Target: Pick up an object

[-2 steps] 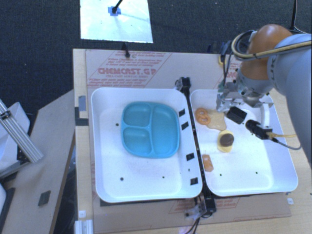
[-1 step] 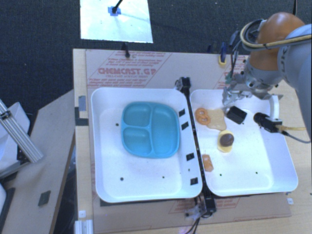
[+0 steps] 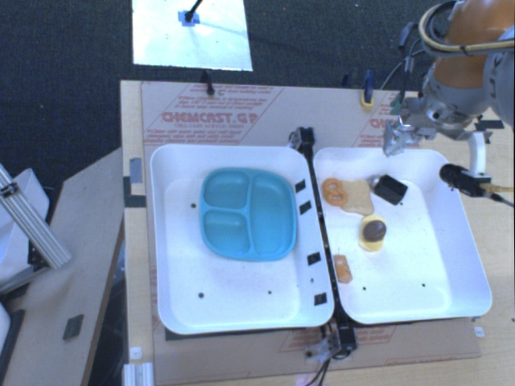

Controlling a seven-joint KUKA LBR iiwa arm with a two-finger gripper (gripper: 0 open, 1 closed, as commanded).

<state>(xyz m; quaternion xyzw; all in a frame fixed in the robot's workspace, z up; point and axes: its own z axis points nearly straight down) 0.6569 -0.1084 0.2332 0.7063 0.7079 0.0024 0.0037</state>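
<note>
Small orange piece (image 3: 343, 269), black block (image 3: 390, 189) beyond, hand (image 3: 396, 141) above, grip unclear

Fixed overhead camera, slanted down on both bins (image 3: 241, 316).

Grey arm (image 3: 471, 71), orange band, looped cables

Bench (image 3: 96, 207) bearing two white bins (image 3: 181, 312), side by side
</note>
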